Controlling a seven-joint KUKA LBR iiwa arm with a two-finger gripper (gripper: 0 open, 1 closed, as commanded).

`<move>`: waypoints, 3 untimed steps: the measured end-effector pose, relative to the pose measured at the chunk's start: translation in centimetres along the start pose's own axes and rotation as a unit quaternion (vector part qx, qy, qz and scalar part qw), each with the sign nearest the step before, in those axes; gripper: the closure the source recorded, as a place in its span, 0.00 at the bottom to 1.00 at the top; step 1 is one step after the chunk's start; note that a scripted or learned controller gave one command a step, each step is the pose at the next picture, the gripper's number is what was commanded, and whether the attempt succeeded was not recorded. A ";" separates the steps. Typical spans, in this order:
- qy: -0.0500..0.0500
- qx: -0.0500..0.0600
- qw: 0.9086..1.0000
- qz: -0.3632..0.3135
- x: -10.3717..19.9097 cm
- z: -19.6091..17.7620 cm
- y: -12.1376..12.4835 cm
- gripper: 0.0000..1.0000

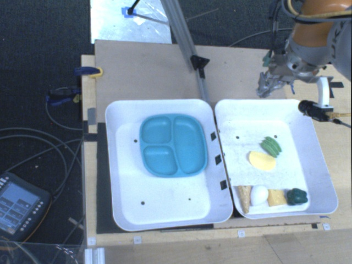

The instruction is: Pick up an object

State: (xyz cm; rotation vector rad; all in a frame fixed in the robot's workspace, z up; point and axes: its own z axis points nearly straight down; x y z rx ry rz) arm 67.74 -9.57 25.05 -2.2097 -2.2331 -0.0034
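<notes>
Down in the right bin [308, 147] sit the candidates: a green ridged piece [271, 146] just above a yellow one [262, 161], and along the near wall a cone [243, 197], a white egg [259, 194], a yellow block [277, 197] and a dark green lump [297, 196]. The pincer [268, 85] hangs above the table [148, 70], just past that bin's far rim, nothing between its tips; their spread is unclear. The arm [319, 21] leans in from upper right. A blue divided plate [173, 145] lies in the left bin [124, 197].

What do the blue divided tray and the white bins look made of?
Blue tray: probably moulded plastic, smooth semi-matte; uniform colour, rounded compartment ridges, soft sheen. Left bin and right bin: likely thin formed plastic, matte white; rounded corners and shallow sloped walls. Can't confirm from the picture alone.
</notes>
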 end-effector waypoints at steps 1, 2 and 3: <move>0.000 0.000 1.000 -0.001 5.9 0.5 0.5 1.00; 0.001 0.000 1.000 -0.001 12.0 0.0 0.0 1.00; 0.001 0.001 1.000 0.000 17.6 1.5 -0.5 1.00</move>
